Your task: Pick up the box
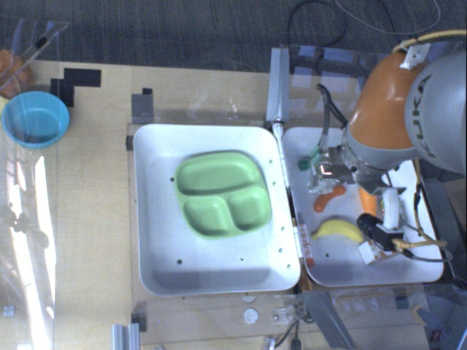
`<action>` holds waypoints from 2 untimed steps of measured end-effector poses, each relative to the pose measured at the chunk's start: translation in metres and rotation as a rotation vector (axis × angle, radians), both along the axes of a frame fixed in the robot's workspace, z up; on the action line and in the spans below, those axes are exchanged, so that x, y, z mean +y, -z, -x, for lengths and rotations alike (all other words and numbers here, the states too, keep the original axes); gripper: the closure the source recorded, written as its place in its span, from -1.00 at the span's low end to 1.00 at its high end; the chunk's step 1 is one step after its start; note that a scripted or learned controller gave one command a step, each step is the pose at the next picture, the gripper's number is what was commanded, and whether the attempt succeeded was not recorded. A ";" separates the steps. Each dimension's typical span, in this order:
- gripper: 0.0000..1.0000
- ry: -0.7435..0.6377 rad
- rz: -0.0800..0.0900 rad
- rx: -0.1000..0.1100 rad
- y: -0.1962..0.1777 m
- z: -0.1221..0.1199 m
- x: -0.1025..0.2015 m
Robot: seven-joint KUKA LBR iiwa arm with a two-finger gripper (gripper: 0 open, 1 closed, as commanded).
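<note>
Box (367,201) is probably showing as a small orange block in the right bin (408,268), half tucked under the robot's wrist, though you are seeing too little of it to be sure. The gripper (326,172) is hovering low over that bin's left side, near the box but not on it, and you cannot tell whether it is spread or pressed together. A red-orange carrot-like toy (330,195) is lying just below the gripper, with a yellow banana (337,230) beside it. A green divided tray (222,194) is resting in the left bin (157,268). You are risking a wrong grab: descending from here is likely to mean closing on the carrot or nudging the box aside.
</note>
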State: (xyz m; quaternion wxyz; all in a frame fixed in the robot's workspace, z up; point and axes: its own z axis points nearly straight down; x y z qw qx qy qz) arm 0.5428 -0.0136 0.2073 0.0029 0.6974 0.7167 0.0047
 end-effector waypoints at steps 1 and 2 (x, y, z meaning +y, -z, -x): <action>1.00 0.304 0.001 0.008 0.000 -0.083 -0.021; 1.00 0.503 0.000 0.009 0.047 -0.078 -0.137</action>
